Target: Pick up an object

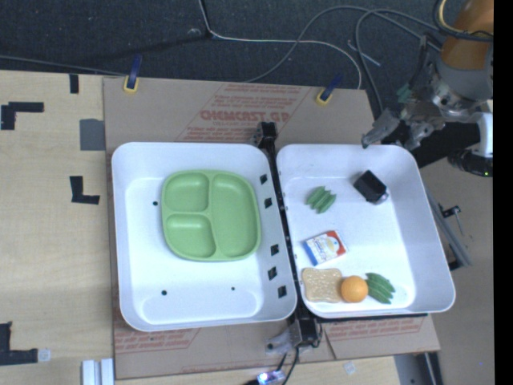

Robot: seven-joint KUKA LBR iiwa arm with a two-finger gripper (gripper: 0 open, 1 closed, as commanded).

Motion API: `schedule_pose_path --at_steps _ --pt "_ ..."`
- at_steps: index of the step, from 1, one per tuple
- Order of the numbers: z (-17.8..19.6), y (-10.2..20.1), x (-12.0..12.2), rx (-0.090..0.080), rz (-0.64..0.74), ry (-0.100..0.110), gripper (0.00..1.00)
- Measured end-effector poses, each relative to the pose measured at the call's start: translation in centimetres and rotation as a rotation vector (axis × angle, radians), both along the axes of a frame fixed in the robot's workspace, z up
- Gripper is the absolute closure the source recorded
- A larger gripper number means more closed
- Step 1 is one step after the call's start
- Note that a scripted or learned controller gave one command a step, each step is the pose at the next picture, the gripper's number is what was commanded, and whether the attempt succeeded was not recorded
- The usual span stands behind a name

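The jaws (394, 133) hang spread apart and holding nothing above the right bin's (417, 239) far rim.

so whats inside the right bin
In the right bin: a black block, green pea pod, small blue and red carton, toast slice, orange and another green pod. Anything beneath them is hidden.

Dark carpet (96, 14) behind, wooden bench (48, 239) — cardboard sheet (224, 111) on top
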State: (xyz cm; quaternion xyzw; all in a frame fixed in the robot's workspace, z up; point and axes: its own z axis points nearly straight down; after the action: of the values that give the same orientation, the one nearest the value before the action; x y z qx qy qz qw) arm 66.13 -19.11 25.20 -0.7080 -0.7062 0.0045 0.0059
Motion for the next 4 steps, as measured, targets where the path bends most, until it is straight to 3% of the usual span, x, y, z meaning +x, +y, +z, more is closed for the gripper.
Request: schedule_pose_path --at_steps 1,3,4 --pt "1.0 0.1 0.2 -0.002 0.004 -0.013 0.00" --pt "-10.8 0.8 -1.2 -0.003 0.004 -0.010 0.00" --pt "-15.3 0.4 -0.9 -0.014 0.004 -0.026 0.00"
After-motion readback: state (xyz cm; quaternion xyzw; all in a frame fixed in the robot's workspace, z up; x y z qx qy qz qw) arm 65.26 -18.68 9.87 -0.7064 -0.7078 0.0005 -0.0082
